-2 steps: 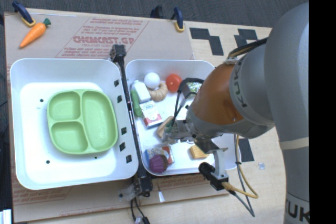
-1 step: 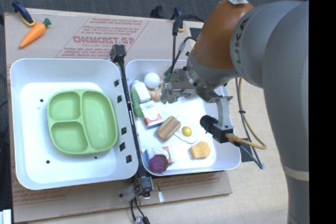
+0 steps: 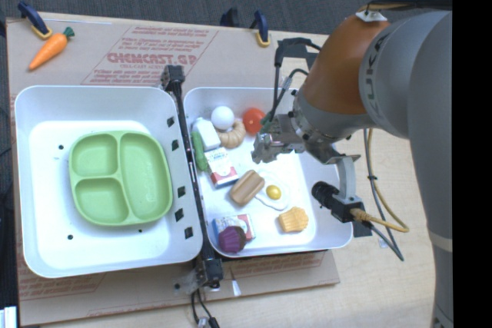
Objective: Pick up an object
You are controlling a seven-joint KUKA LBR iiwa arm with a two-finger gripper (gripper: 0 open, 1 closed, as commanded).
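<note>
We look down at a slant on two shallow white bins set side by side on a cardboard sheet. The left bin (image 3: 31, 188) holds a pale green divided plate (image 3: 119, 177) with three compartments. The right bin (image 3: 327, 238) holds a scatter of toy foods: a white egg (image 3: 222, 116) near its far edge, a red tomato (image 3: 253, 120) just to the right of the egg, a tan croissant-like piece (image 3: 233, 137) just below the egg, a green item (image 3: 199, 146) lying along the left wall, a small red and white carton (image 3: 221, 168), a brown hot dog bun (image 3: 247, 187) near the middle, a fried egg (image 3: 273, 193) touching the bun's right end, a yellow ridged piece (image 3: 293, 220) near the front right, and a purple item (image 3: 231, 239) resting on a small box at the front. The grey arm with its orange band enters from the right, and we see the gripper (image 3: 264, 149) low over the right bin, between the tomato and the bun; we cannot tell how its jaws stand, and we see nothing between them. A toy carrot (image 3: 48, 48) lies on the cardboard well beyond the left bin, at the far left corner.
</note>
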